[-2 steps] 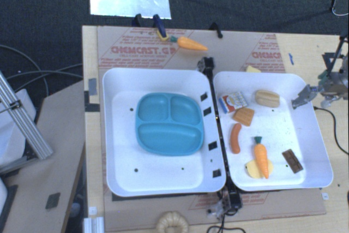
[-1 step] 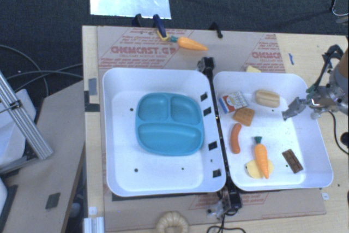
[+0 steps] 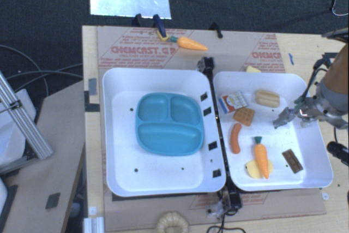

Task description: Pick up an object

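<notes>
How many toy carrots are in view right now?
2. One carrot lies in the right bin, near its front, resting partly on a yellow piece. The other carrot lies outside the bins on the board behind the left bin.

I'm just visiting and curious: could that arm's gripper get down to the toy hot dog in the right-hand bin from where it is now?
Probably yes. The gripper hangs over the right bin, with bare white floor between it and the hot dog. The waffle and carrot lie near the hot dog but apart from it.
</notes>
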You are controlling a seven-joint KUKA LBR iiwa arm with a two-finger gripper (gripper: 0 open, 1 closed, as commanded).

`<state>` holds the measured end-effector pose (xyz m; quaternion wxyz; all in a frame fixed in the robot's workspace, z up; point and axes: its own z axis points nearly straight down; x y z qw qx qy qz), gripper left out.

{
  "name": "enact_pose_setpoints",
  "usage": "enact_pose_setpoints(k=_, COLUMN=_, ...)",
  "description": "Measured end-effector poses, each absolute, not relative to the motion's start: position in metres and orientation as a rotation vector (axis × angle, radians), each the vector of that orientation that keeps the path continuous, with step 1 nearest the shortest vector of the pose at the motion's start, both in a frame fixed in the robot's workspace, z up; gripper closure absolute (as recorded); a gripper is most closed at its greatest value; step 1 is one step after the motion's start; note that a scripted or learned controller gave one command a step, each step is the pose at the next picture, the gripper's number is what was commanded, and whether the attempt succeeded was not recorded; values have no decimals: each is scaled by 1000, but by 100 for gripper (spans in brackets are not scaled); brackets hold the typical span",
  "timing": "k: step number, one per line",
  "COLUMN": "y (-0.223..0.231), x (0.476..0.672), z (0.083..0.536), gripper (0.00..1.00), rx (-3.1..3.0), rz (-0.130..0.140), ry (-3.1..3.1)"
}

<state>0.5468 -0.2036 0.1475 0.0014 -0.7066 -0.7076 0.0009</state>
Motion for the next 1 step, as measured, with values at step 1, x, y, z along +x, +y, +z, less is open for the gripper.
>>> enact_pose_setpoints(k=1, y=-196, x=542, z=88, gripper=0, rx=-2217, rz=2, ry=-2221)
